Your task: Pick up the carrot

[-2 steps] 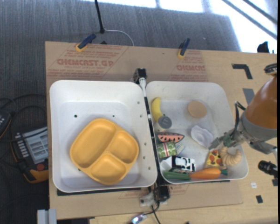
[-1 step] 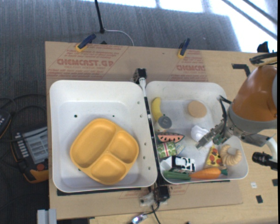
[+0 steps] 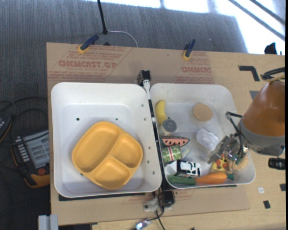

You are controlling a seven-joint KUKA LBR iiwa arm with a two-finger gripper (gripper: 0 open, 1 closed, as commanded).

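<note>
The long orange plastic carrot (image 3: pixel 212 178) is lying along the right white bin's (image 3: pixel 228 94) near edge, toward its right corner. The grey two-finger gripper (image 3: pixel 224 151) is hovering just above it — its opening unclear among cluttered toys.

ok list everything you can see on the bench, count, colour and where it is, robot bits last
left bin: one, white, left half of bench
right bin: one, white, beside it
divided plate: one, yellow, in left bin
carrot: one, orange, front edge of right bin
banana: one, yellow, right bin's far left
watermelon slice: one, red and green, right bin's left side
round disc: one, tan, far part of right bin
clamps: two, yellow and blue, far bench edge
arm: one, grey and orange, from right
gripper: one, over right bin's near right corner
</note>
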